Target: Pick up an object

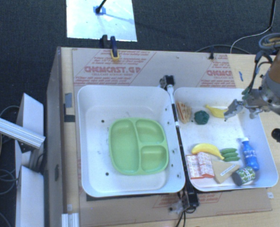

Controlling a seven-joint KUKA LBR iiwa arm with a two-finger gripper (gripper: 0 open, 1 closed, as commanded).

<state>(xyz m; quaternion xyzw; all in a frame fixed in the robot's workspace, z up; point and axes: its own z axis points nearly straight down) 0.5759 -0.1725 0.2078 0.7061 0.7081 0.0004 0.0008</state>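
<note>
Bench: dark carpet is seen around a bench (130, 63) topped with a printed sheet, on which two shallow white bins are set side by side.
Nearest items: at the near edge of the right bin (267, 171), a red-and-white packet (199, 166), a tan wedge (223, 170) and a small green-patterned can (244, 175) are lined up, the wedge touching both packet and can.
Blue bottle: a blue bottle (249, 154) with a white cap is laid just behind the can, near the bin's right wall.
Middle of right bin: a yellow banana (207, 150) is curved above the packet, with a green pod-like piece (229, 153) just beside it on the right.
Left bin: a light green divided tray (138, 145) is seated in the middle of the left bin (90, 126), tilted slightly.
Far side of right bin: a striped tan piece (184, 111) is laid by the dividing wall, a dark green lump (201, 117) near it, and a second yellow piece (217, 111) beyond that.
Gripper: the gripper (234, 109) is held over the far right of the right bin, just beside the second yellow piece; nothing is seen between its fingers, and its spread cannot be told, as the view is too blurred there.
Arm: the grey arm (277, 84) is reached in from the right.
</note>
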